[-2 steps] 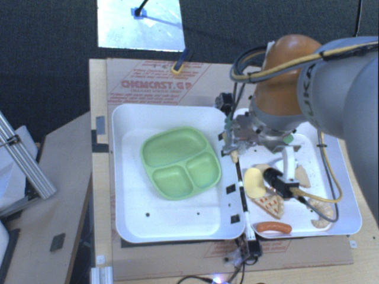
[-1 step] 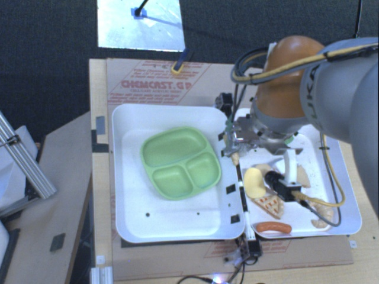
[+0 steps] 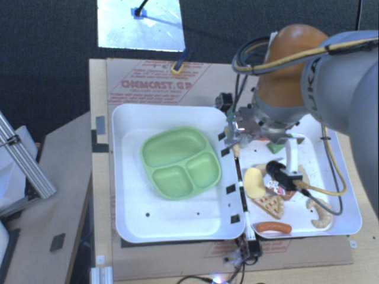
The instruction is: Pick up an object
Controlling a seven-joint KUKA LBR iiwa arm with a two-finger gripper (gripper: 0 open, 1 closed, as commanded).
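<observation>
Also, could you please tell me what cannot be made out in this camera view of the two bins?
Camera view:
- Right bin, far half: hidden under the arm.
- Green item: mostly covered by the arm, kind unclear.
- Red-and-white item: partly covered by robot parts, kind unclear.
- Dark specks in the left bin: too small to identify.

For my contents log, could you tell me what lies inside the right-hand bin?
In the right bin: a yellow piece, a waffle-like wedge, a red sausage and a shrimp. The arm covers its far part.
</observation>
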